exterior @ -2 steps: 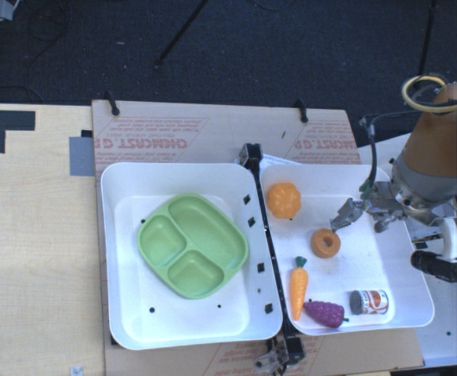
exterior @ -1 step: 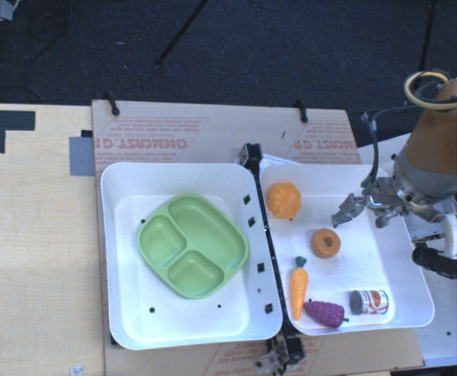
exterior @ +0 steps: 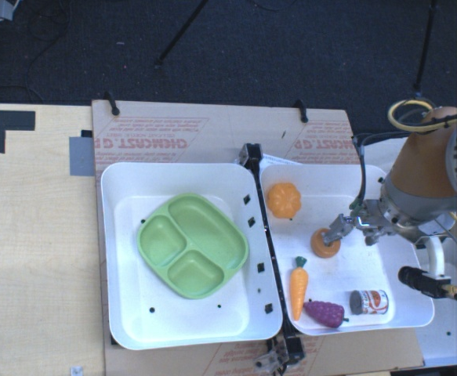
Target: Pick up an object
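The right bin (exterior: 400, 316) holds an orange pumpkin-like fruit (exterior: 284, 200) at its back left and a small round orange object (exterior: 324, 244) near its middle. A carrot (exterior: 299, 287), a purple bunch of grapes (exterior: 324, 312) and a small can (exterior: 369, 301) lie along the front. My gripper (exterior: 342, 229) reaches in from the right, low in the bin. Its tip sits right beside the small round orange object, on that object's upper right side. Nothing is visibly lifted.
The left bin (exterior: 126, 288) holds a green divided plate (exterior: 193, 244). A black divider (exterior: 261, 241) separates the two bins. The arm's grey body and orange band (exterior: 420, 171) hang over the right bin's right side. Cardboard lies under the bins.
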